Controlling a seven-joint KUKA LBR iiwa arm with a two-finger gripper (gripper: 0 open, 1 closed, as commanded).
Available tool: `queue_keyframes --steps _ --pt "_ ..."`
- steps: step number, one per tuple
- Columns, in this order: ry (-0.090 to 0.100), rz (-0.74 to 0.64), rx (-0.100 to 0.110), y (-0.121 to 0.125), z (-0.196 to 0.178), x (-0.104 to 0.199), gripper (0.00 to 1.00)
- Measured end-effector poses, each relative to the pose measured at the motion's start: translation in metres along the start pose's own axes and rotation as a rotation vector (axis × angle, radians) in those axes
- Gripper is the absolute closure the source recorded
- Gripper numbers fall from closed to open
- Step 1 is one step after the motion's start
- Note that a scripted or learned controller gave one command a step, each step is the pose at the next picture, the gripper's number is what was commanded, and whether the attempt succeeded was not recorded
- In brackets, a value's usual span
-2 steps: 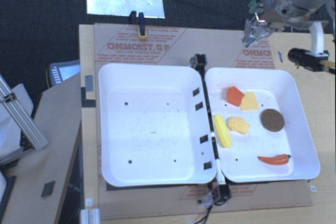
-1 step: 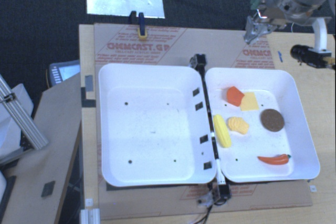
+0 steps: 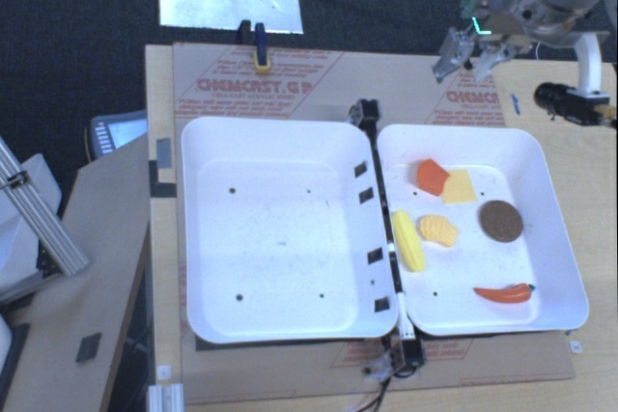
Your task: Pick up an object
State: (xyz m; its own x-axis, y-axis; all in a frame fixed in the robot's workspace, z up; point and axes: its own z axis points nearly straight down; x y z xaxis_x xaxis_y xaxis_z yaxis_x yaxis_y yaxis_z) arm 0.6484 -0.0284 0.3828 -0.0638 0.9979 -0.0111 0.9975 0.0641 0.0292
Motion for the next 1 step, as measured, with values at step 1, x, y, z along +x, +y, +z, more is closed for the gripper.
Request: queue_keyframes --steps 1 --pt "0.014 0.051 0.012 0.0297 -0.1243 0.0813 0.0"
